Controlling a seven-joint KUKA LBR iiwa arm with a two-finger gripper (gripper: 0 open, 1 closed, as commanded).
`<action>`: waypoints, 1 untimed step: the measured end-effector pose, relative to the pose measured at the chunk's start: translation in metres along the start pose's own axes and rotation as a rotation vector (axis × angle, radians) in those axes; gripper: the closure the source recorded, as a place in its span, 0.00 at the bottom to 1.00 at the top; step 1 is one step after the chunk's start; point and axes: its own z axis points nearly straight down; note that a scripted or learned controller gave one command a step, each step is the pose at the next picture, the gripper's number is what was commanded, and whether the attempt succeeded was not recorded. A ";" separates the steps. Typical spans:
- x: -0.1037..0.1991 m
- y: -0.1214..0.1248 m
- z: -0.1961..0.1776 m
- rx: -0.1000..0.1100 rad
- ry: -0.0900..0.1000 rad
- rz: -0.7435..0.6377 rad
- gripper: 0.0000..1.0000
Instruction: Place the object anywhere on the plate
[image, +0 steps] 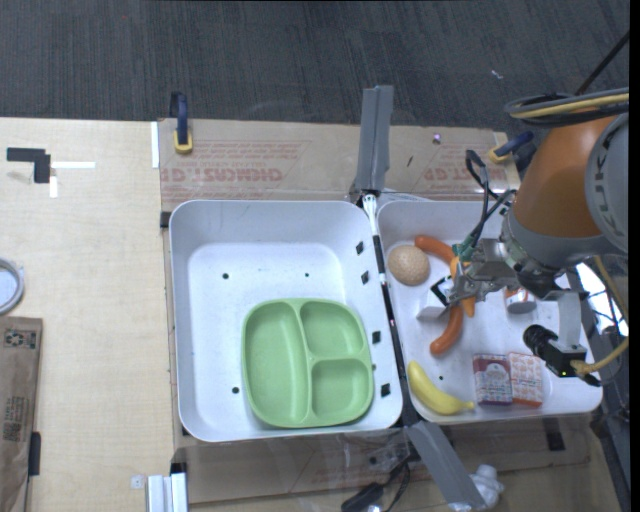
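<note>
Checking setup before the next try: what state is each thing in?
Green plate: in the left bin, nothing on it.
Banana: lying in the right bin.
Orange sausage: lying by the gripper.
Brown ball: resting in the right bin.
Snack packet: lying flat.

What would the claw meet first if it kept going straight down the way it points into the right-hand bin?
Most likely the orange sausage lying right under the claw, before the floor of the right bin. Depth is hard to judge from this slanted view, so it may already be touching it.
</note>
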 end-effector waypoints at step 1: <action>0.003 0.012 -0.062 -0.001 0.000 0.053 1.00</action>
